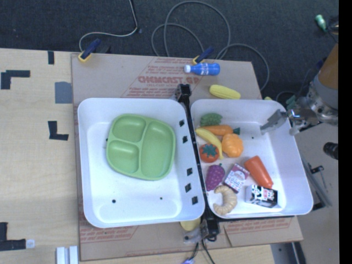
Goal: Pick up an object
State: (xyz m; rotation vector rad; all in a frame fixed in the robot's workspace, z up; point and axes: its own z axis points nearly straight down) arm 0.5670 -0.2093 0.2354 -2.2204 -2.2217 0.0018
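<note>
The right bin (pixel 286 164) holds several toy foods: a green leafy piece (pixel 210 118), a small carrot (pixel 221 130), a banana (pixel 209 139), an orange (pixel 232 146), a tomato (pixel 208 153), purple grapes (pixel 215 176), a pink packet (pixel 237 177), a large orange-red carrot (pixel 258 171), a croissant (pixel 225 199) and a black-and-white carton (pixel 264 196). My gripper (pixel 286 125) hangs over the bin's right rim, above the toys and apart from them. Its fingers are spread open with nothing between them.
The left bin (pixel 96 197) holds a green divided plate (pixel 140 147). A blue bottle (pixel 202 69) and a yellow corn piece (pixel 224 92) lie on the cardboard behind the bins. Cables loop across the dark floor at the back.
</note>
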